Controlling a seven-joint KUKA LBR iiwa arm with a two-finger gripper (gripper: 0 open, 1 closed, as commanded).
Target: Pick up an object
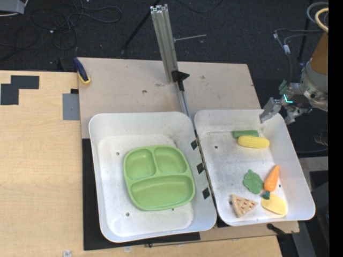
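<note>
Two shallow white bins sit side by side on a pale bench, dark floor and loose cables behind them across the top of the frame. At lower centre, the left bin [102, 138] holds a green divided tray [158, 177]. Toward the lower right, the right bin [225, 159] holds the toy food — a yellow corn cob [253, 142] with a green piece [245, 134] touching it near the bin's far edge, and lower down a green leaf [253, 181], an orange carrot [272, 178], a pizza slice [243, 205] and a yellow wedge [274, 204]. At the right edge, the gripper [278, 110] hangs at the bin's upper right corner, nothing visible between its fingers — open or closed, I cannot tell.
</note>
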